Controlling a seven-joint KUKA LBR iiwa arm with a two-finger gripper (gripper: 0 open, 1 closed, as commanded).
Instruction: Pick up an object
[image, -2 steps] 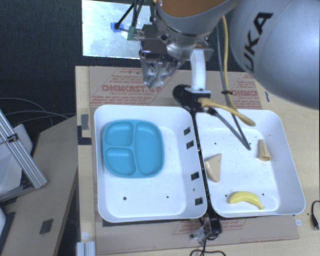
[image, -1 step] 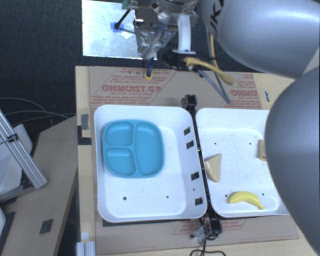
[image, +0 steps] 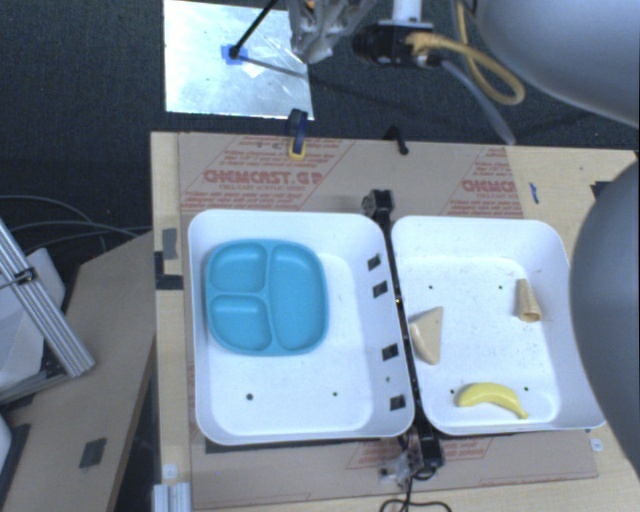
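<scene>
- My gripper (image: 318, 35) hangs at the top edge, beyond both bins — I cannot tell how it stands.
- Right bin (image: 470, 240): banana (image: 490, 398) near the front, a pale wedge (image: 427, 334) by the divider, a small cone (image: 526, 300) at right.
- Left bin (image: 280, 225): a blue divided plate (image: 267, 297).

a dark blue-grey carpet floor (image: 80, 90) surrounds a tan wooden bench (image: 120, 330). a shiny metal sheet (image: 215, 60) lies on the floor above it, with an aluminium rail (image: 40, 310) at left.
</scene>
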